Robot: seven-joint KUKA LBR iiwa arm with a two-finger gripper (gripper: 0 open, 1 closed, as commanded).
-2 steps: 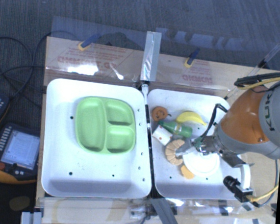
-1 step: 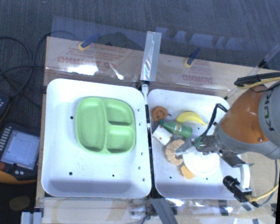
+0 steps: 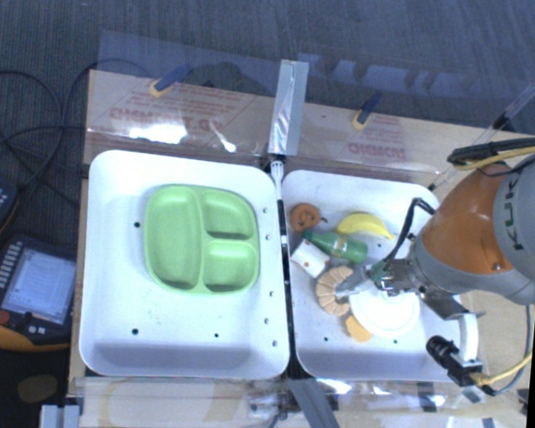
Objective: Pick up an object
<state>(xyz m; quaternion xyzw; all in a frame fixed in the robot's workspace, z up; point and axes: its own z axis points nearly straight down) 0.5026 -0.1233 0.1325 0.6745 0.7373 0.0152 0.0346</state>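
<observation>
The KUKA arm (image 3: 487, 230), grey with an orange band, reaches into the right white bin (image 3: 394, 362) and rises closest to the lens. Its gripper (image 3: 381, 278) sits low among the clutter; whether it is open or closed cannot be told. Just below it lies a white round lid (image 3: 388, 314), with a small orange piece (image 3: 359, 331) at the lid's lower left. Left of the gripper are a tan ridged toy (image 3: 332, 290), a green bottle (image 3: 338, 246), a yellow banana (image 3: 364, 226) and a brown round toy (image 3: 303, 216). Farther left, the left white bin (image 3: 105, 334) holds a green divided plate (image 3: 201, 240).
</observation>
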